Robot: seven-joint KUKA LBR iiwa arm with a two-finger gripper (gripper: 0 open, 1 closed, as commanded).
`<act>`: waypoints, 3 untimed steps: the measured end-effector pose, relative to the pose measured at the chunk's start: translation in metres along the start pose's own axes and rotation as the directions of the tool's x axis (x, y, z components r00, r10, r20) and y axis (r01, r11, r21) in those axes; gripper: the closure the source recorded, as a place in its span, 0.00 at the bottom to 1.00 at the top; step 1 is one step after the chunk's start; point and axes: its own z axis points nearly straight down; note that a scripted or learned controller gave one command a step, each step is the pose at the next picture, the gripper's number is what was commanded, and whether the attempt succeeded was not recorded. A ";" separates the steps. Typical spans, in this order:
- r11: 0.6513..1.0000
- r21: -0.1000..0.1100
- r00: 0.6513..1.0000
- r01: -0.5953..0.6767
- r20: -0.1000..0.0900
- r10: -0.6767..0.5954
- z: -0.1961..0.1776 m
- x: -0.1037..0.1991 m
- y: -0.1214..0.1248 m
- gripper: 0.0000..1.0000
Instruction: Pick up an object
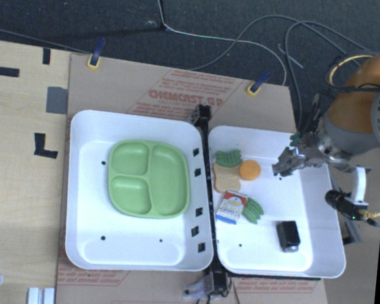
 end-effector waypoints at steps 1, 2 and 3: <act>1.000 0.000 1.000 0.002 -0.001 -0.002 -0.044 0.005 0.003 1.00; 1.000 0.005 1.000 0.005 -0.001 -0.005 -0.032 0.055 0.009 1.00; 1.000 0.005 1.000 0.006 -0.002 -0.006 -0.032 0.110 0.019 1.00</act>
